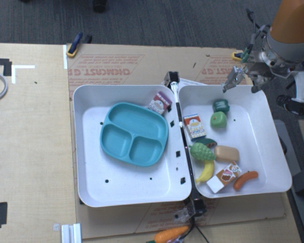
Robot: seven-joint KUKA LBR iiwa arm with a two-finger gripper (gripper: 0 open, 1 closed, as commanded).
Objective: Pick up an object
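Hovering above the right bin's (pixel 273 135) far rim, my end effector (pixel 241 81) is showing two fingers spread apart, gripping nothing. Toy foods are clustering toward the divider: green apple (pixel 218 120), banana (pixel 206 171), sausage (pixel 244 179). I'm judging the bare right side offers descent room.

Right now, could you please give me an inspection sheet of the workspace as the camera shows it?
Surface: cardboard-covered bench bearing two white bins, left bin and right bin.
Job's things: right bin holds green cube, red-and-white box, broccoli, banana, sausage; left bin holds teal divided tray and a small packet.
Clutter: carrot on the bench in front of the bins.
Grippers: pincer above right bin's far rim, nothing seen in it.
Cables: wires by the wrist.
Surroundings: grey carpet, chair castors.
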